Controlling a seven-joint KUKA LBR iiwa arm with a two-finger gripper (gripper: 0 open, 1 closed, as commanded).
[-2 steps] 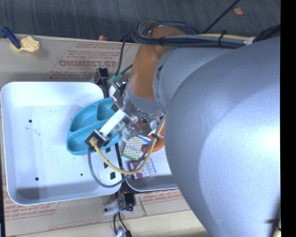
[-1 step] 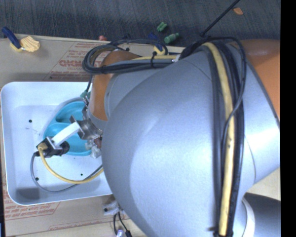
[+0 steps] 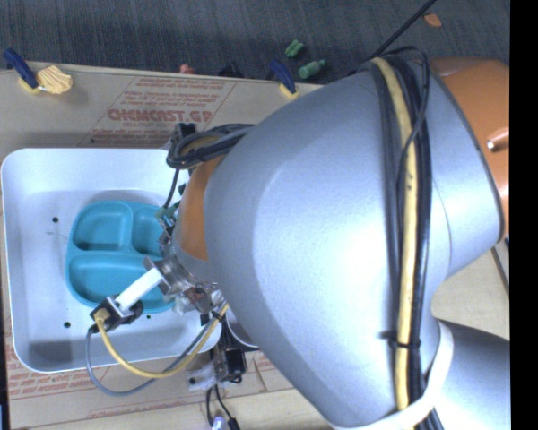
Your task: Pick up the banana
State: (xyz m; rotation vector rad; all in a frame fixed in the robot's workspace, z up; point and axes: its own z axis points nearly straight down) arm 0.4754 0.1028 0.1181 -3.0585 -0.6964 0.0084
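My grey arm [image 3: 341, 240] reaches in from the right and covers most of the view, hiding the right bin and the right part of the left bin. Its orange band [image 3: 193, 227] hangs over the left white bin [image 3: 27, 240]. Below the band, my gripper [image 3: 181, 283] sits low at the right edge of a blue divided plate [image 3: 108, 249] that lies in that bin. Nothing can be made out in the gripper's grasp.
The bins rest on a cardboard sheet [image 3: 161, 106] with red print. Blue clamps [image 3: 18, 65] hold its far edge, with a yellow object [image 3: 56, 81] beside the left one. Small green items [image 3: 303, 56] lie on the dark floor beyond.
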